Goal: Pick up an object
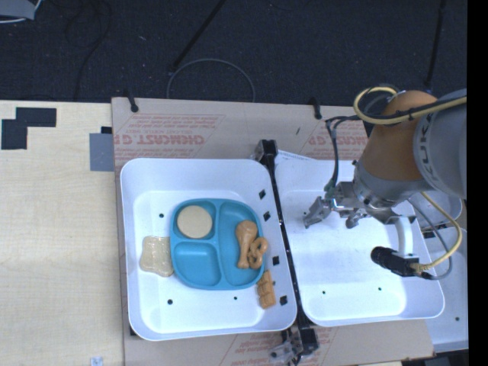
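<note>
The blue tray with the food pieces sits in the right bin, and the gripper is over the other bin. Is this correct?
Not quite. The camera view shows the blue tray in the left bin, not the right one. The gripper is over the other bin, the right bin, as you said.

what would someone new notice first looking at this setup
The bright blue three-compartment plastic tray in the left white bin stands out, with a round tan disc and knobbly tan pieces in its compartments. Over the right white bin hangs the grey arm's two-finger gripper, beneath its orange band.
</note>
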Controlling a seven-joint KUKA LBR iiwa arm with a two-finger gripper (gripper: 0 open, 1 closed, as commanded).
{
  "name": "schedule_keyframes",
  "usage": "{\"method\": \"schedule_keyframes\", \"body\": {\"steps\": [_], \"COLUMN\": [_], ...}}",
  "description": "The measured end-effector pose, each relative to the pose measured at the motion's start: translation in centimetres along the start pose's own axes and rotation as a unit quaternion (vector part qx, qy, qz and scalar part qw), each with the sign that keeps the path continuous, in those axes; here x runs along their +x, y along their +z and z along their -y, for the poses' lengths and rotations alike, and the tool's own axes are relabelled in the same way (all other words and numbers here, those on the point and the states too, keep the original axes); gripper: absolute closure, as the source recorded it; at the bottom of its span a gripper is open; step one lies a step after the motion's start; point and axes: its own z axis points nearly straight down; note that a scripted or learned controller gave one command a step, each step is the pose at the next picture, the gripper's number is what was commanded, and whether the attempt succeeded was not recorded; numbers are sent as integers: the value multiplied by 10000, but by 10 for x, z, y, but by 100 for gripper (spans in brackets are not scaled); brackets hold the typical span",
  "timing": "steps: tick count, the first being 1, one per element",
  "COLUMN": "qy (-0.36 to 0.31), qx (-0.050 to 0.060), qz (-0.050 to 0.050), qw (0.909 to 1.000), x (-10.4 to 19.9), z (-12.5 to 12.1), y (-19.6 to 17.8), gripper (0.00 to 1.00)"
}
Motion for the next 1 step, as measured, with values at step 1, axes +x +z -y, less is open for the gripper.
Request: {"method": "schedule_keyframes", "body": {"steps": [1], "qy": [-1], "qx": [9], "qz": [-4], "qw": [10000], "x": [1], "z": [1], "y": [54], "gripper": [0]}}
